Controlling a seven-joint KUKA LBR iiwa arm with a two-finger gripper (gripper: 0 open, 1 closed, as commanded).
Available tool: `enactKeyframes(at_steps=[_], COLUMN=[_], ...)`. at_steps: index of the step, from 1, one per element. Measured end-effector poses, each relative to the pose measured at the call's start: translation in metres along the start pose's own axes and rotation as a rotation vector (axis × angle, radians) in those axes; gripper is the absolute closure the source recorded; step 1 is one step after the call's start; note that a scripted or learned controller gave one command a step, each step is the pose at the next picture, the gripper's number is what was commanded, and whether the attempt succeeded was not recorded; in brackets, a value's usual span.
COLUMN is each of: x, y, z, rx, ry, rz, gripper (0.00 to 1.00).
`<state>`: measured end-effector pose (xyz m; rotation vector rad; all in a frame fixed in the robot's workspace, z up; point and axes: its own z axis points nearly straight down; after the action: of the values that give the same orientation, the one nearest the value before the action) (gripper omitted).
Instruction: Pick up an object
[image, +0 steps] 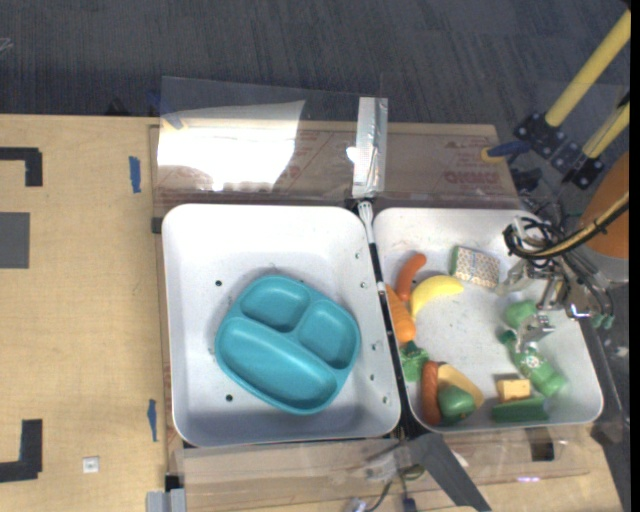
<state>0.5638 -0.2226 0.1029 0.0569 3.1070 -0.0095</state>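
Teal divided plate (289, 343) in left white bin (190, 240), tan bench (75, 300), blue tape (134, 173)

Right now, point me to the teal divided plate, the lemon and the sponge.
teal divided plate (288, 345): camera view, on the ridge between its compartments, in the left bin.
lemon (437, 293): camera view, middle of its yellow body, right bin.
sponge (477, 266): camera view, centre of its speckled top face, right bin's far side.

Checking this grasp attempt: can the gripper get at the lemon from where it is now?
Probably yes. The lemon lies uncovered in the right bin, with bare floor between it and the gripper. Only a carrot crowds its far side.
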Motion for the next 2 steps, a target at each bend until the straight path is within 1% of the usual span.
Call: enactKeyframes(at_steps=[1, 2], x=[0.031, -0.082], y=[0.037, 0.029], z=[0.012, 0.017], rx=[-0.004, -0.022], ry=[0.022, 0.091], rz=[-0.107, -0.217], gripper=[0.0, 0.0])
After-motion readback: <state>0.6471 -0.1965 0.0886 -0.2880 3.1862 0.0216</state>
